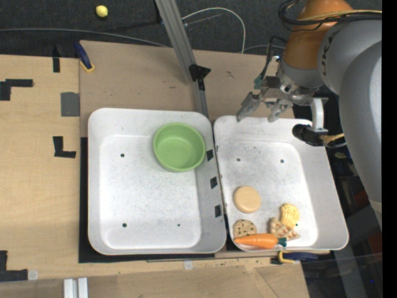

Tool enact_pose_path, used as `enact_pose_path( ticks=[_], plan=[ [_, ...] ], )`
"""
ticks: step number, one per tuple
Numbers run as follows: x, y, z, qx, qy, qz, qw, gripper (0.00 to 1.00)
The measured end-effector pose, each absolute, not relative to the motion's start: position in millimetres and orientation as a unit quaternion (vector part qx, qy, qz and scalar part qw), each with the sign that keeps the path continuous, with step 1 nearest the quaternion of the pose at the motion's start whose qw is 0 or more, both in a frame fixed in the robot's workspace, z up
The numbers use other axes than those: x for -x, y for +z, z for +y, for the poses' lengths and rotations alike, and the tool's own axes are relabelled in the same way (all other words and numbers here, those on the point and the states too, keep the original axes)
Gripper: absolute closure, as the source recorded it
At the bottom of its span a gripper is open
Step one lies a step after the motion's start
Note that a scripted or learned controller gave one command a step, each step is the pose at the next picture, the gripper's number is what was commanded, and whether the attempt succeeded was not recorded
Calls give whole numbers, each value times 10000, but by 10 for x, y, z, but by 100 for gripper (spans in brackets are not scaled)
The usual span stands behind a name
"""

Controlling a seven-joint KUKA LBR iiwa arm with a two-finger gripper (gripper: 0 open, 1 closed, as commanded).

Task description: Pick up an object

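My gripper [259, 112] hangs over the far edge of the right bin [322, 185], its two fingers spread apart with nothing between them. Well below it, near the bin's front edge, lie a round tan disc [247, 198], a brown cookie [244, 228], an orange carrot [261, 241] and a yellow corn piece [288, 215] with a small tan item [283, 229] beside it. A green bowl [179, 146] sits at the far right of the left bin [124, 191].
A grey metal pole [177, 33] slants down to the gap between the bins. A cable [217, 17] loops on the bench behind the bins. A small yellow ball [102, 10] lies on the dark floor at the top left.
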State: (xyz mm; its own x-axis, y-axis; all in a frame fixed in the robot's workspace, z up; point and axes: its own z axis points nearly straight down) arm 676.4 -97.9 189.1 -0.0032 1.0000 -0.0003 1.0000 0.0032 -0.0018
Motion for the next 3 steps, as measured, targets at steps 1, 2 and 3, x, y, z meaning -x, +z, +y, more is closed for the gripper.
enact_pose_path(
  ticks=[1,2,3],
  plan=[
    [-6764,1891,-980,7061,10,-7082,4,0],
    [-6703,1250,-950,7063,30,-7079,26,0],
    [-6695,917,-964,7066,55,-7076,39,0]
  ],
)
